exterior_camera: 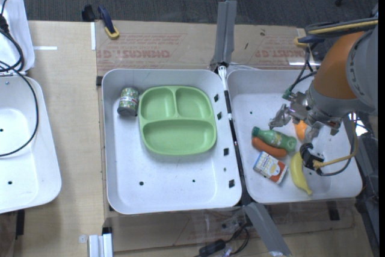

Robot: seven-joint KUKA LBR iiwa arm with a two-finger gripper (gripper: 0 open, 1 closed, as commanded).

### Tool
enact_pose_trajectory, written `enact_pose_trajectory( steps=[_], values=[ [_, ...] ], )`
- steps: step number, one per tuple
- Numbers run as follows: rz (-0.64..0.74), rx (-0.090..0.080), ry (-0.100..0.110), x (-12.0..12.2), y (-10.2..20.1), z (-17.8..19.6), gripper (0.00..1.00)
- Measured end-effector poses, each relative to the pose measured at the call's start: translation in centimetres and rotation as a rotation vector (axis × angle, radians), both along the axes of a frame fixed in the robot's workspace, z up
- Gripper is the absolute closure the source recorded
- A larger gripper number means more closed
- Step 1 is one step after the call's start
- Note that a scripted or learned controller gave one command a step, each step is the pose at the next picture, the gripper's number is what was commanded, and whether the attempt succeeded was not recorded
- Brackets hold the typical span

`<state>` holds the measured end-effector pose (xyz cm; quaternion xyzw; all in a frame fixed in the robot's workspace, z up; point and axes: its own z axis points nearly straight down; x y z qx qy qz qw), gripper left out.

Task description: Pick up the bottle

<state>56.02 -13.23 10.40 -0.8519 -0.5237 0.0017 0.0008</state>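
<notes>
Bottle [275,137], green with an orange end, lies on its side in the right bin [258,183], touching a carrot [268,147] just below it. The gripper [295,120] hangs just beside its right end, and its fingers [280,117] look spread open, holding nothing. A banana [299,174] and a small box [270,167] lie near. A green plate [177,120] and a can [128,101] sit in the left bin [168,192].

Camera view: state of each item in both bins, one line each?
Bottle: lying on its side in the right bin, not lifted.
Carrot: lying flat against the bottle.
Banana: lying flat.
Small carton: lying flat.
Green plate: right way up in the left bin.
Small can: beside the plate.
Gripper: above the right bin, by the bottle.
</notes>
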Motion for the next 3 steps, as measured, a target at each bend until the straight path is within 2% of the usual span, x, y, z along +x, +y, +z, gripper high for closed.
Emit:
enact_pose_trajectory(
  steps=[1, 2, 3],
  values=[
    [-0.055, 0.002, 0.002, -4.0, 2.6, -1.4, 0.0],
    [-0.087, 0.002, 0.0, -8.0, 4.0, -1.4, 0.0],
    [-0.093, 0.002, 0.001, -7.9, 3.8, -0.6, 1.0]
  ],
)
